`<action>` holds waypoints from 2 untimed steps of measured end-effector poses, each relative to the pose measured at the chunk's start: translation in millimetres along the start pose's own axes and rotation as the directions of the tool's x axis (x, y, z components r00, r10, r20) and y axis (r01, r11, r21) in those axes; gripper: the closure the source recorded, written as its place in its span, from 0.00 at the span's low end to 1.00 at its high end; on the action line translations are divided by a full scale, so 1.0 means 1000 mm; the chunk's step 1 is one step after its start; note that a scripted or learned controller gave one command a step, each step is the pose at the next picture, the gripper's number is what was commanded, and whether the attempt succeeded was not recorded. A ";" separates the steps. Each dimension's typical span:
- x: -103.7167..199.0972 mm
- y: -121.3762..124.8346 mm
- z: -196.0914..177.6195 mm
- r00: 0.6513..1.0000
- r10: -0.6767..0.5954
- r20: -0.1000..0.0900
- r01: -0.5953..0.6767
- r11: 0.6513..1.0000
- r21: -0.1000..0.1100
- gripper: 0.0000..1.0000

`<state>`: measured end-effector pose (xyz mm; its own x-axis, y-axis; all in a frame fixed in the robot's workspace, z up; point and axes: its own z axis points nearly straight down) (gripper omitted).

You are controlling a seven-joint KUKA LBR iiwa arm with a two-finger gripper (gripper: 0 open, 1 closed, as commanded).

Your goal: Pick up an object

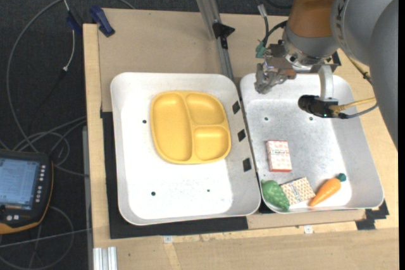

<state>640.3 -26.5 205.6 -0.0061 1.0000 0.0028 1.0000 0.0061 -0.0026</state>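
Grey and orange, the arm (335, 3) reaches in over the far edge of the right bin (354, 148), with its gripper (269, 80) hanging above that bin's far left corner. From where I stand I cannot tell how the jaws are set; the tip is small and dark against the white, and nothing visible sits between them.

All the loose things lie well away from it, along the near edge of the same bin. A small pink-and-white box (279, 155) sits nearest the middle. Closer to the near edge a green vegetable (274, 195) rests in the near left corner, a patterned packet (297, 190) touches it on one side, and an orange carrot (326, 191) lies just beside the packet. The left bin (126, 155) carries a yellow divided plate (190, 126) toward its far side.

By my reckoning the pick has not been made: every object rests on a bin floor. What is left is nearly the whole job: travelling toward the near edge, lowering onto one item, closing and lifting.
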 end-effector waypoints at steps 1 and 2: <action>0.060 0.002 0.002 1.000 -0.001 0.000 0.001 1.000 -0.002 1.00; 0.106 -0.001 -0.013 1.000 0.000 0.000 0.000 1.000 -0.005 1.00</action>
